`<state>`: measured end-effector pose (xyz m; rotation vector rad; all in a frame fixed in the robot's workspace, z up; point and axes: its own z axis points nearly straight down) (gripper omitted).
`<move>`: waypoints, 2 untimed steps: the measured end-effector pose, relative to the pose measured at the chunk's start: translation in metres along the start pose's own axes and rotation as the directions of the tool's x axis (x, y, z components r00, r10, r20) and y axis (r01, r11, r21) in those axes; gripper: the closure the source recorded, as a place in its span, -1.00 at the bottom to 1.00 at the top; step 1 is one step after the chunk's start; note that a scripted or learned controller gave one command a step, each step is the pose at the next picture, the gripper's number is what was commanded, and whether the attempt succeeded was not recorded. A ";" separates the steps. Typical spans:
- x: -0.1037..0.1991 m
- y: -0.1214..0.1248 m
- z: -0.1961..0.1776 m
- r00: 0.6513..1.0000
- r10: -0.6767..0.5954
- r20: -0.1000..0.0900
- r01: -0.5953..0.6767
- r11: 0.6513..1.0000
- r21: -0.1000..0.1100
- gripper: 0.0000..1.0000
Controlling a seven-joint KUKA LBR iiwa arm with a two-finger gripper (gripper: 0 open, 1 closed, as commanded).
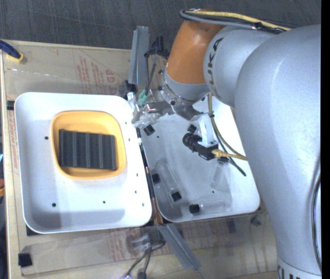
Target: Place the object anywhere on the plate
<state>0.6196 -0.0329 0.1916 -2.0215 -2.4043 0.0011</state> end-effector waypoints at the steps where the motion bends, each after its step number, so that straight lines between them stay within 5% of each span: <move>1: 0.032 -0.019 0.001 0.989 -0.148 -0.002 0.148 0.989 0.005 1.00; 2: 0.031 -0.019 0.001 0.989 -0.147 -0.002 0.147 0.989 0.005 -1.00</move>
